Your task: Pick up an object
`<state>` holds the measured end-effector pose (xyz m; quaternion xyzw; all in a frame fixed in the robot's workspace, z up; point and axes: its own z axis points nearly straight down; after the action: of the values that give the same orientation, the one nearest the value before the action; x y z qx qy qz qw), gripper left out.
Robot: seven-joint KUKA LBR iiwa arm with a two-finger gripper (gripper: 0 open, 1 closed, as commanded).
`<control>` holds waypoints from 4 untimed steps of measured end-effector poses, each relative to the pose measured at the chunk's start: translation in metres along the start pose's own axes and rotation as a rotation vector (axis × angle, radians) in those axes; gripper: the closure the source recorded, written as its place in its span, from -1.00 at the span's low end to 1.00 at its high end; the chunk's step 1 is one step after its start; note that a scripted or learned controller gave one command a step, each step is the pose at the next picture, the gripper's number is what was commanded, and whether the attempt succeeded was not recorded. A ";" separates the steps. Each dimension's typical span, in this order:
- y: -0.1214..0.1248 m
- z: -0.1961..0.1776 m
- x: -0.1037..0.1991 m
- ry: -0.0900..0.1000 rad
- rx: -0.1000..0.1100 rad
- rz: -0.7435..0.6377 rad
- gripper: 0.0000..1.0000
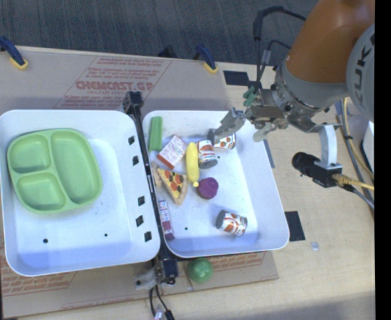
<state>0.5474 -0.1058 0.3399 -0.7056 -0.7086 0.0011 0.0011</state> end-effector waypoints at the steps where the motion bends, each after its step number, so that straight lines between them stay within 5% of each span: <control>1: 0.007 0.213 -0.056 0.001 0.004 -0.001 -1.00; 2: 0.051 0.248 -0.026 -0.001 0.000 -0.004 -1.00; 3: 0.051 0.238 -0.026 -0.002 0.001 -0.007 1.00; 4: 0.046 0.112 0.062 0.001 -0.004 -0.003 1.00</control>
<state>0.5930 -0.0435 0.2275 -0.7046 -0.7096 -0.0008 0.0001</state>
